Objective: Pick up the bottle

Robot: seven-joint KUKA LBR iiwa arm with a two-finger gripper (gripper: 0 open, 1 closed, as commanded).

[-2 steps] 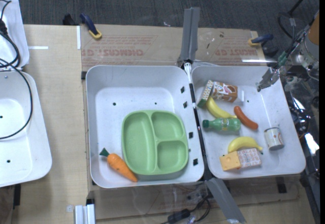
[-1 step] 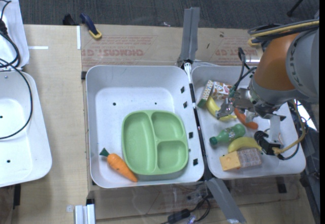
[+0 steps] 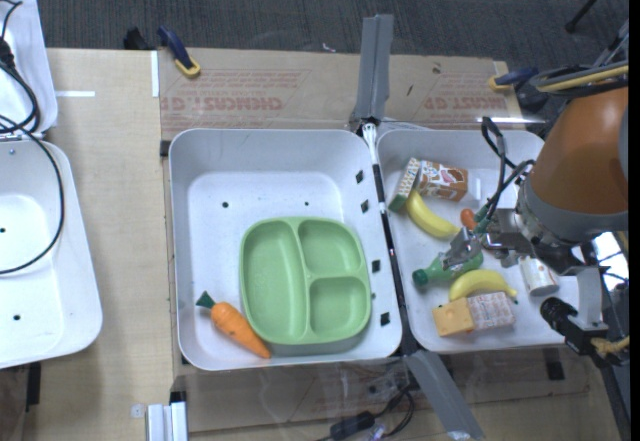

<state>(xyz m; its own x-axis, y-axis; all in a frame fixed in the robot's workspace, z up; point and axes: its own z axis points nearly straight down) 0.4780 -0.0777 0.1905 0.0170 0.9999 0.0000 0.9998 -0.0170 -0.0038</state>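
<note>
Camera view: I see the gripper (image 3: 466, 247) low in the right bin (image 3: 440, 144), directly over the green bottle (image 3: 438, 271) lying between two bananas; its finger state I cannot tell.

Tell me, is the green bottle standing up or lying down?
Lying down. The green bottle rests on its side in the right bin, between two bananas.

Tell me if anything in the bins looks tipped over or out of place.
The green bottle lies on its side in the right bin, under the gripper, among two bananas and cartons. The carrot sits beside the plate, not on it.
</note>
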